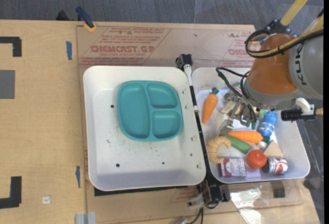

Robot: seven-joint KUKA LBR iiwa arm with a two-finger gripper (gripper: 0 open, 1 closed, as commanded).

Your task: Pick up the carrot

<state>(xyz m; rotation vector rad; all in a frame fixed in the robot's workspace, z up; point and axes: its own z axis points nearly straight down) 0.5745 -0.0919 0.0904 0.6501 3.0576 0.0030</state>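
While the arm (280, 71) hangs over the right bin (303, 159), its claw (237, 112) sits low among the clutter, and whether it is open or closed I cannot tell from this slanted look. The carrot (209, 106) lies in the upper left part of that bin, close to the wall shared with the left bin (97, 166), green top pointing away from the camera, just left of the claw and apart from it. A second orange piece with a green end (245, 136) lies lower down, near a tomato (257, 159) and a small blue bottle (267, 124). The left bin holds a teal divided plate (150, 110). To do this step well, I judge the claw should shift left, centre over the carrot's thick middle, and close across its width, clear of the bin wall.
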